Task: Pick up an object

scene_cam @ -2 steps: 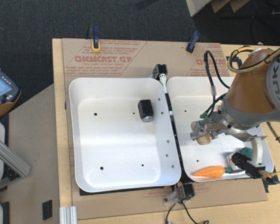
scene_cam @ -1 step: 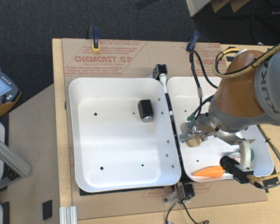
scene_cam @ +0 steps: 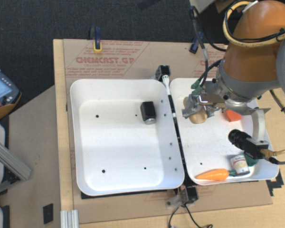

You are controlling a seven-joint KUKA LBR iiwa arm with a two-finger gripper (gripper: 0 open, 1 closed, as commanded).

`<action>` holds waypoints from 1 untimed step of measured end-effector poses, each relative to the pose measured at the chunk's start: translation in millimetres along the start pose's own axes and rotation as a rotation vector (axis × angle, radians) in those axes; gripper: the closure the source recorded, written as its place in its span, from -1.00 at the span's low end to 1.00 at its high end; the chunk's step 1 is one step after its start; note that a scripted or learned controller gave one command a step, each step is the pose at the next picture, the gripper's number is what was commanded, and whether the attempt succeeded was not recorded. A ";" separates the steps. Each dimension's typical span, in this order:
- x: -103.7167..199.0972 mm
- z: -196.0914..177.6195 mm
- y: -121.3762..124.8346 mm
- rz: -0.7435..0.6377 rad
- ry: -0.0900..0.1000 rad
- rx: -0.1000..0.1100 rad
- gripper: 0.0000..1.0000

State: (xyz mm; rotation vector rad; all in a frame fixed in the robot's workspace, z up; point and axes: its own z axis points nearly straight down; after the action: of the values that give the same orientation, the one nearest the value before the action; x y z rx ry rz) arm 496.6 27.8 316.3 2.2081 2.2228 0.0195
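Bench w/ a brown cardboard sheet (scene_cam: 109, 56) on a dark floor, seen from above at a slant, w/ two shallow white bins side by side. The left bin (scene_cam: 114, 151) holds one small black cylinder (scene_cam: 148, 112) near its upper right corner. The right bin (scene_cam: 204, 146) holds a tan rounded object (scene_cam: 198, 118) near its top left, an orange-red piece (scene_cam: 232, 115) to that object's right, and a toy carrot (scene_cam: 213, 175) and a small labelled can (scene_cam: 238, 164) by the near wall. The grey-and-orange arm (scene_cam: 256, 46) reaches in from the right, w/ the gripper (scene_cam: 195, 109) low over the tan rounded object, touching or just above it. Can't tell if the pincer is released or clenched, or if it has anything. The tan rounded object is prob. the target. Risks, as I judge them: its round shape may roll or squirt out on closing. It sits near the bin wall, so a nudge could wedge it there. Lifting w/o a true grip would come up empty.
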 end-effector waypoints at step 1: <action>35.9 70.1 6.8 0.003 -0.002 0.024 1.00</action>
State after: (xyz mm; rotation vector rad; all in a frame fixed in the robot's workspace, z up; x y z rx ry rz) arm 504.3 63.9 246.5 2.2222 2.2304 -0.0093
